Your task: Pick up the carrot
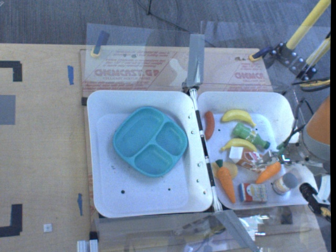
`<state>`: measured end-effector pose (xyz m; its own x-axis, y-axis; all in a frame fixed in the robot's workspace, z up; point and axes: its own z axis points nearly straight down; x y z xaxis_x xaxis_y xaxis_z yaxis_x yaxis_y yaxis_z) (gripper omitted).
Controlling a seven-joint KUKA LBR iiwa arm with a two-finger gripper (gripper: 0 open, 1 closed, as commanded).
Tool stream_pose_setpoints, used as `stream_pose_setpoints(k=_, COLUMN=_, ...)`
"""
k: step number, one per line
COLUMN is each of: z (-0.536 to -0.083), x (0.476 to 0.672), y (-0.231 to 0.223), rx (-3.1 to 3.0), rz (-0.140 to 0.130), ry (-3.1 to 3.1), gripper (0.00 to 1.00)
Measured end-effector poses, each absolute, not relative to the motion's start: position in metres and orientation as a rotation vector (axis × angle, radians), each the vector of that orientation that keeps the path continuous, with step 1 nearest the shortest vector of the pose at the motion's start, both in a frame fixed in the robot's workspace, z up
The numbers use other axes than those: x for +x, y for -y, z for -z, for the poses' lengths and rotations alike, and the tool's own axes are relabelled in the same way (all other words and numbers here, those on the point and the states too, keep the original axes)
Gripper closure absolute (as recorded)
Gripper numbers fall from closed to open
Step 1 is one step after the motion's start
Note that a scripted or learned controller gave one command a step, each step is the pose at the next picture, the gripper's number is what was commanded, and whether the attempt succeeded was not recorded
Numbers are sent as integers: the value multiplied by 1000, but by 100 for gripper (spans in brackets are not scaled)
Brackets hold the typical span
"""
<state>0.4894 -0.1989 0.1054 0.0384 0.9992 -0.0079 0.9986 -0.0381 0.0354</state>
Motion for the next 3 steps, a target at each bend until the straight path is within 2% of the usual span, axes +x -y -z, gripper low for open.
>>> stream_pose_setpoints(k=1, z=-118, x=496, y=196, rx=2228, rz=-47, ry=-2151, gripper=100)
stream_pose_setpoints(k=2, z=-118, x=495, y=196, rx=2228, rz=-47, ry=-2152, gripper=0)
stream_pose_setpoints(k=3, z=-88, x=482, y=157, rx=2122, rz=-4, ry=-2300, gripper=0)
